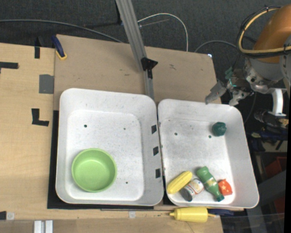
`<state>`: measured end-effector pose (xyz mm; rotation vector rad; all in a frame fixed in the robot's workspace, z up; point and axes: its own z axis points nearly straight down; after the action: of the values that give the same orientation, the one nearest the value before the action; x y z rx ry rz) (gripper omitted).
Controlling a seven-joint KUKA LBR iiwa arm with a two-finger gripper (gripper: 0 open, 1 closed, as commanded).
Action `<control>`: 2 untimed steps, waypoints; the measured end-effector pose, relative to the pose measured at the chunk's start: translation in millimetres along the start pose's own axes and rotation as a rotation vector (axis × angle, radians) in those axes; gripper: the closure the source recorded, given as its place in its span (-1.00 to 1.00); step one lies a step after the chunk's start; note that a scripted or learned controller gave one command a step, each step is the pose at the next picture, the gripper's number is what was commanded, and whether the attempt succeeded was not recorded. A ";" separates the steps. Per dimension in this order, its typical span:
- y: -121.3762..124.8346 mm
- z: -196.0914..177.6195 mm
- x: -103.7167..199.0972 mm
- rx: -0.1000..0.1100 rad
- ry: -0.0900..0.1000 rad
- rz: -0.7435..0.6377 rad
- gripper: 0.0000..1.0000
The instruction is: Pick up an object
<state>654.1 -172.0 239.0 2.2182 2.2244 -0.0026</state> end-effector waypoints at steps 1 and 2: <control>0.0 0.0 -0.1 0.000 0.000 0.000 -1.00; -8.1 50.4 7.1 0.005 0.001 0.001 -1.00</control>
<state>646.0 -164.9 188.6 2.2223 2.2266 -0.0075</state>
